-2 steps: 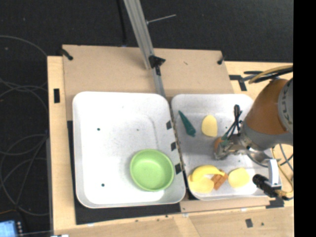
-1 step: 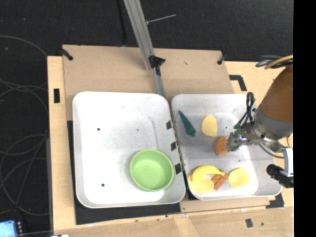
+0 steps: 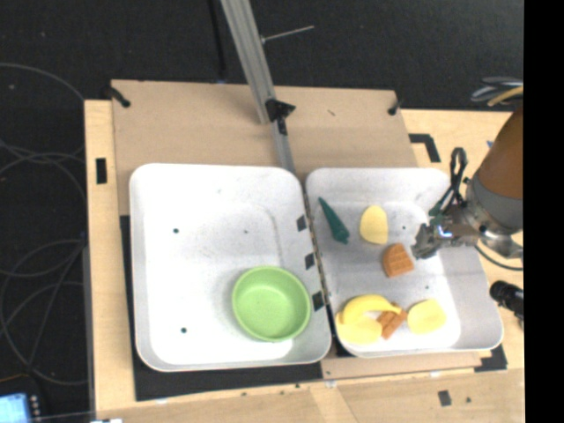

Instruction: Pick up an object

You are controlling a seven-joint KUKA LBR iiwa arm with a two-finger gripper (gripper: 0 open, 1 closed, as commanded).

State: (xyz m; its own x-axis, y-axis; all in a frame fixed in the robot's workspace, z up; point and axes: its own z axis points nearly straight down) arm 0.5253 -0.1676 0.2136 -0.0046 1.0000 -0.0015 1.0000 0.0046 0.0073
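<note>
Near edge of right white bin (image 3: 467,337): yellow banana-shaped piece (image 3: 363,314), small orange carrot-like bit (image 3: 389,323), yellow round lump (image 3: 426,316). Light green plastic bowl (image 3: 270,302) sat in left white bin (image 3: 176,263). Further back: orange block (image 3: 397,260), pincer (image 3: 423,241) just beside it, grip state, can't tell honestly. Behind: yellow egg-shaped thing (image 3: 374,224), dark green wedge (image 3: 334,220).

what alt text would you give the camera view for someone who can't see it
The gripper hangs over the right bin, beside an orange block, with yellow pieces and a dark green piece around. The left bin holds a green bowl.
</note>
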